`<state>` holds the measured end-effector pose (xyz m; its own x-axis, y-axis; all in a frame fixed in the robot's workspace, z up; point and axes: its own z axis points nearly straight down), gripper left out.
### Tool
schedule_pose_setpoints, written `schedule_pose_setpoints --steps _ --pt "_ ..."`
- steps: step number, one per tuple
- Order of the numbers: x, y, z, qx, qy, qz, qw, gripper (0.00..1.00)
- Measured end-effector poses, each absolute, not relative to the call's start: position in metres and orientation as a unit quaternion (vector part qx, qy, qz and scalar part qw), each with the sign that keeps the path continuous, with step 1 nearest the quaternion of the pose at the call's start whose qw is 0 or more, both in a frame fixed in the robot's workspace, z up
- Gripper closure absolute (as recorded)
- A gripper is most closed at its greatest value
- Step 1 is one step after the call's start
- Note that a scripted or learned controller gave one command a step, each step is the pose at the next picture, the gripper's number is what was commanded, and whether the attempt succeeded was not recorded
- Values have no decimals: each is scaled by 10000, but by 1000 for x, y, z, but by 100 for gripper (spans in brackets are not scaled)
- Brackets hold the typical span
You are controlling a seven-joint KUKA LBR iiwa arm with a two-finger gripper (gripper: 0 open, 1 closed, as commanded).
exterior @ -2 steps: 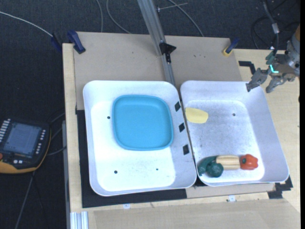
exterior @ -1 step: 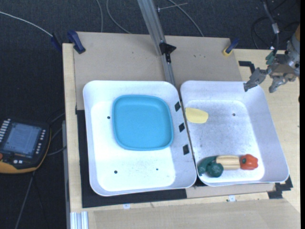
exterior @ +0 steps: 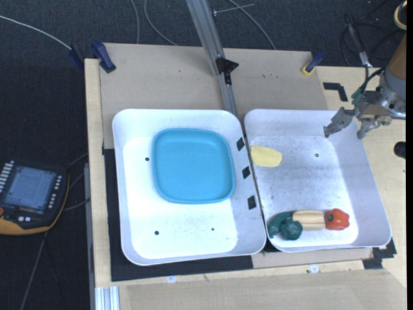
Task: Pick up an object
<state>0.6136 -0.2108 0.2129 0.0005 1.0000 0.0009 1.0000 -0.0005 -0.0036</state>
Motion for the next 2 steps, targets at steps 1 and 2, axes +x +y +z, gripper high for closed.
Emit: schedule_pose_setpoints --steps 1,2 --pt "616 -211 171 -7070 -7072 7 12 0" --pt "613 -212 108 -7070 -7072 13 22 0"
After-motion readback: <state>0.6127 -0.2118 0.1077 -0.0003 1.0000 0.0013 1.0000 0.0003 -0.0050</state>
